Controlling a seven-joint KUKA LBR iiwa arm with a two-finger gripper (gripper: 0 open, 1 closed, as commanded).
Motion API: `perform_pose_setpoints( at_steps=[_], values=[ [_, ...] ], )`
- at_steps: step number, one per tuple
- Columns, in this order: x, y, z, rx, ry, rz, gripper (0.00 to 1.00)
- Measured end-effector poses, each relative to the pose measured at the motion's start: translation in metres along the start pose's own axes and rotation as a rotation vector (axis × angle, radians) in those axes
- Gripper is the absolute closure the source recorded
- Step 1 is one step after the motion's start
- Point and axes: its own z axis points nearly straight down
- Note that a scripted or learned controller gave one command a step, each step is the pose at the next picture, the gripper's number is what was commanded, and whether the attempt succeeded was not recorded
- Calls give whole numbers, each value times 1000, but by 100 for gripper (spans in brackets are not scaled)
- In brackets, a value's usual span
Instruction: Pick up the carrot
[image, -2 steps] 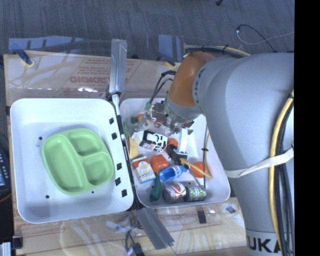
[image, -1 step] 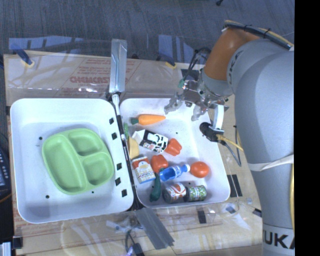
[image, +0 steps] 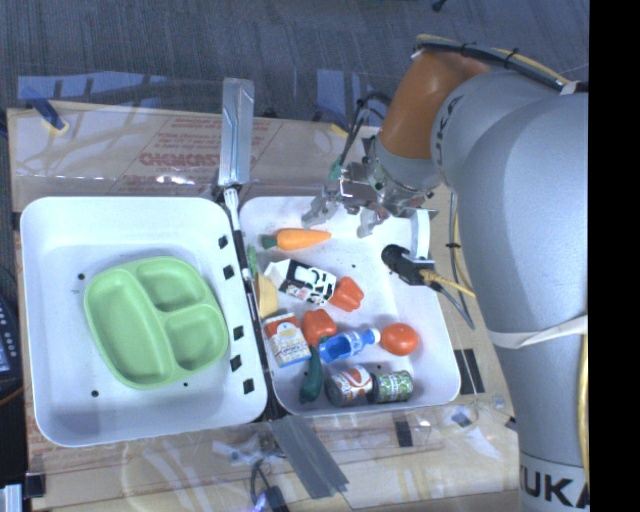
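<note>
The orange carrot (image: 300, 239) with a green stub lies on its side at the back left of the right bin (image: 441, 352). My gripper (image: 343, 215) hangs just behind and to the right of it, near the bin's back wall. Its two fingers (image: 318, 210) are spread apart, open, with nothing between them. The carrot lies in front of the left fingertip, close to it, outside the fingers' gap.
In the right bin lie a black-and-white carton (image: 310, 283), red peppers (image: 347, 293), a blue bottle (image: 348, 345), a tomato (image: 399, 338), two cans (image: 350, 385) and a small box (image: 287, 340). The left bin (image: 40, 250) holds a green divided plate (image: 155, 320).
</note>
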Motion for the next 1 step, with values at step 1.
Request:
perform_pose_setpoints(
  at_steps=[1],
  values=[
    [5,0,-24,-6,-3,-210,0]
  ],
)
